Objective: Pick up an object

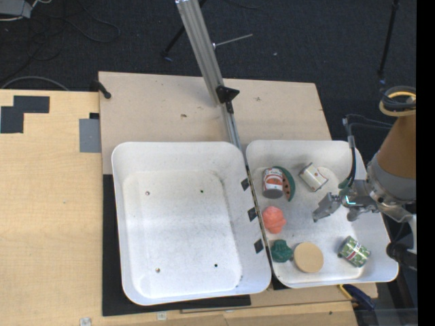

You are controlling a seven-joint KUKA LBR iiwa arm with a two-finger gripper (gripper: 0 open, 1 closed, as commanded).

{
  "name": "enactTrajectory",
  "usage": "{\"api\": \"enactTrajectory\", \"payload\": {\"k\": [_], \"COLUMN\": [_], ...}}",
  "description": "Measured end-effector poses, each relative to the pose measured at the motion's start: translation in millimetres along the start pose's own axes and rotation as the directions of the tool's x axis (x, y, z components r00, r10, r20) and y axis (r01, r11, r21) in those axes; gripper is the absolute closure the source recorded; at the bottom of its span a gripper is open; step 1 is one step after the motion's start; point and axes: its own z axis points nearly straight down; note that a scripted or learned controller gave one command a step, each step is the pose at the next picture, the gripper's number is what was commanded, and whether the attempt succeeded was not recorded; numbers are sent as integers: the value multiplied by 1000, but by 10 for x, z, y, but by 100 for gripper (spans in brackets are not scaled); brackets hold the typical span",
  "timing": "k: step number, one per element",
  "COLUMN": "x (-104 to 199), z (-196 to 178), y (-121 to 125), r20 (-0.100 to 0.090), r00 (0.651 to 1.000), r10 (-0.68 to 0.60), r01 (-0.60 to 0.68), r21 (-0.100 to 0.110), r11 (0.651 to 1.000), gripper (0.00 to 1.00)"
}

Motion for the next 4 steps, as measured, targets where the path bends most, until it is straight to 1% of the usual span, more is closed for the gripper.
{"api": "enactTrajectory", "payload": {"k": [1,2,3,4], "x": [-8,-24,56,46], "z": [-19,428,1034,1046], "y": [7,9,12,14], "r20": [1,0,1,1], "r00": [1000,1000,1000,1000], "r10": [3,1,2,6], "r01": [-3,-1,-2,-6], "r21": [-4,0,-3,-6], "r11": [1000,1000,1000,1000], "gripper": [0,0,0,0]}}
